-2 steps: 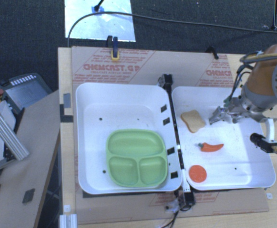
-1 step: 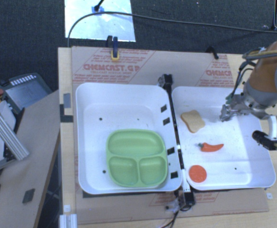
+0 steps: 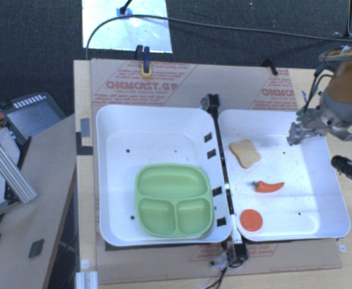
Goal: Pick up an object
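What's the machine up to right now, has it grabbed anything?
Tool over right bin, nothing seen held. Bread slice, red pepper, orange disc lying loose. Green tray in left bin. Nothing blocking.

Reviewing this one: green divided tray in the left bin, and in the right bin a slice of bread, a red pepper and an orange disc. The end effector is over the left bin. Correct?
Not quite. The end effector is over the right bin, near its far edge, as the camera view shows. The rest holds: the green divided tray sits in the left bin, and the bread slice, red pepper and orange disc lie in the right bin.
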You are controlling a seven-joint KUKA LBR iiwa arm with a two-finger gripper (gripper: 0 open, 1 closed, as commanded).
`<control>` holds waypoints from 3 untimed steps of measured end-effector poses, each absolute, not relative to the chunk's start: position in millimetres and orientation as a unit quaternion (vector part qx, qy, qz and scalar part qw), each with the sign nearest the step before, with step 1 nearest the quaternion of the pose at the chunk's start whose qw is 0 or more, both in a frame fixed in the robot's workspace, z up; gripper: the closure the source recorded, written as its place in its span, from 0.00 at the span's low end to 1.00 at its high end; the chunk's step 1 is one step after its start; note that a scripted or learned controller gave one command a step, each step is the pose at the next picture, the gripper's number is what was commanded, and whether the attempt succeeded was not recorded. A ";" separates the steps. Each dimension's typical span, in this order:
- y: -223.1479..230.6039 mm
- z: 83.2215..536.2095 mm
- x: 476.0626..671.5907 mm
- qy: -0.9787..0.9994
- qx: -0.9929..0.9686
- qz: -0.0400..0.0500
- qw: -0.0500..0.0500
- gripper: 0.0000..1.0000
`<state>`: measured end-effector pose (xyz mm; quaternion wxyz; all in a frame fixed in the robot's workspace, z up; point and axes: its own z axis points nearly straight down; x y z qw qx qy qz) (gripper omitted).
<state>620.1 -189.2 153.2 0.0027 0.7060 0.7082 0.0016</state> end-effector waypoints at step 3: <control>-160.5 243.8 605.2 0.710 0.704 0.000 0.000 1.00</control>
